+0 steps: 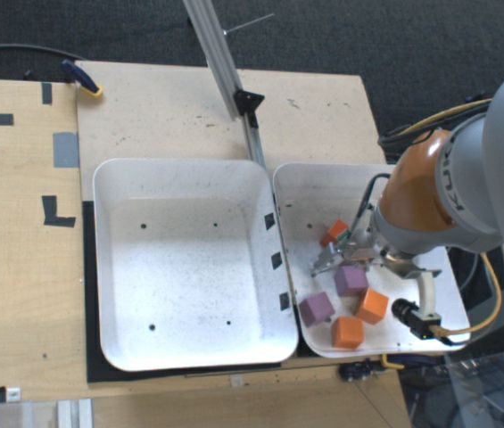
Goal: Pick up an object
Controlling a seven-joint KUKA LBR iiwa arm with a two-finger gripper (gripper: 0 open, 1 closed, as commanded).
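The right bin (301, 190) holds several small blocks. An orange block (334, 233) lies near the middle, with a purple block (351, 280) below it. Another purple block (316, 308) sits toward the bin's front left, and two more orange blocks (373, 306) (348, 332) lie near the front. My gripper (336, 255) reaches down into this bin from the right, its metal fingers low between the upper orange block and the purple block beneath it. Nothing shows between the fingers.
The left bin (109, 239) stands beside the right one, sharing a raised middle wall. A slanted metal pole (220, 56) crosses the bench behind the bins. The grey arm with its orange band (412, 194) covers the right bin's right side.
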